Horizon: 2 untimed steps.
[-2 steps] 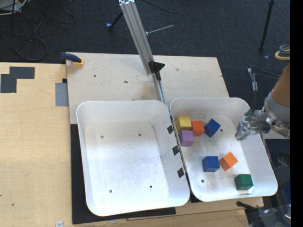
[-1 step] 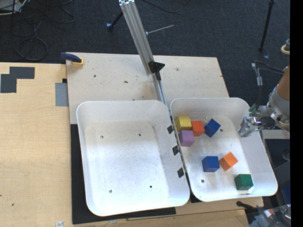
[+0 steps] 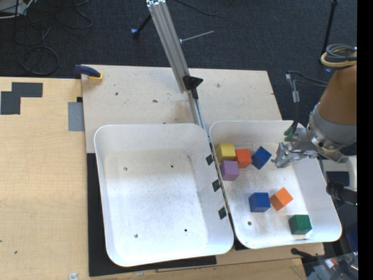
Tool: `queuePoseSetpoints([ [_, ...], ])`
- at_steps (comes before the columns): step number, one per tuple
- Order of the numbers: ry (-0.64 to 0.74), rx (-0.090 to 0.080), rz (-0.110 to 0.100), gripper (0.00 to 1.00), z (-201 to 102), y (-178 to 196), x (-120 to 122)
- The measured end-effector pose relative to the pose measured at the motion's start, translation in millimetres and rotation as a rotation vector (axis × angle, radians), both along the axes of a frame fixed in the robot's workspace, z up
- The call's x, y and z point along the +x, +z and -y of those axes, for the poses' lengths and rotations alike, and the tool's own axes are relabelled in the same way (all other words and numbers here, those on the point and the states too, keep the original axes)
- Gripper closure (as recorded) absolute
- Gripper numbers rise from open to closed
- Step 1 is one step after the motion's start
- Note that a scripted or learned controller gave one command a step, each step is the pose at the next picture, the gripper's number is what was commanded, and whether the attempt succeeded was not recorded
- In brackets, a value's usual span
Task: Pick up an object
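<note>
Claw (image 3: 282, 158) hovers beside blue cube (image 3: 261, 157); no readable writing.

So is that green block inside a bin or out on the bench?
Inside. The green block sits on the floor of the right bin, near its front right corner, apart from the other blocks.

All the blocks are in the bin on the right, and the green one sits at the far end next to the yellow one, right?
Not quite. The blocks are in the right bin, but the camera view shows the green block alone at the near end. Next to the yellow block are the purple block and an orange one.
</note>
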<state>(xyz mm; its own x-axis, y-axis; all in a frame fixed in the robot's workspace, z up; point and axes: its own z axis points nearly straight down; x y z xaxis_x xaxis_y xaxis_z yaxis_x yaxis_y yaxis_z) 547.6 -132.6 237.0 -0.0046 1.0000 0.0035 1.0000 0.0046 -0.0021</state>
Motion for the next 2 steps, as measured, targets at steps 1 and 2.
queuePoseSetpoints([
  [1, 0.000, 0.000, -0.002, 1.00, -58.5, -1.8, -12.9],
  [2, 0.001, 0.000, -0.003, 1.00, -118.7, -1.3, -22.3],
])
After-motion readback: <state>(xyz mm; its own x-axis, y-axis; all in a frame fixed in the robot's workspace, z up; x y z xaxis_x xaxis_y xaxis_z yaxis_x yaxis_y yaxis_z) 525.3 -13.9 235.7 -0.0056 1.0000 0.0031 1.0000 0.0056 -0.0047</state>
